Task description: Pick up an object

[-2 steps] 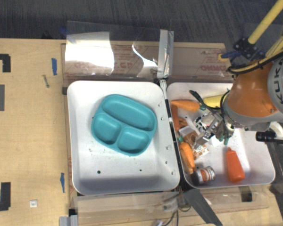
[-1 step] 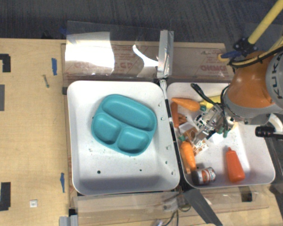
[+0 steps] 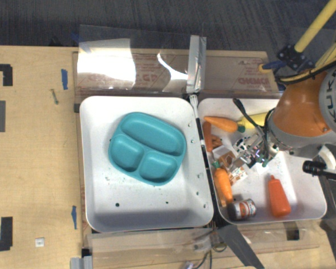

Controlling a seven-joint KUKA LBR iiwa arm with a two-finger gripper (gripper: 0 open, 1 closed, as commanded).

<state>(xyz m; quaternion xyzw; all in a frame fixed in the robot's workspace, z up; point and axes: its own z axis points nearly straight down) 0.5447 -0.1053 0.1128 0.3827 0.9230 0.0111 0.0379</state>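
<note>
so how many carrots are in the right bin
2 clear: one carrot near the bin's top left, another lower along its left wall. The arm may hide more.

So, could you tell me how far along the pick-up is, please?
Nothing looks lifted yet. The hand sits low in the right bin, over clutter beside the carrots; whether it grips anything is unclear. The orange bottle and can lie untouched. Grasping and lifting remain.
</note>
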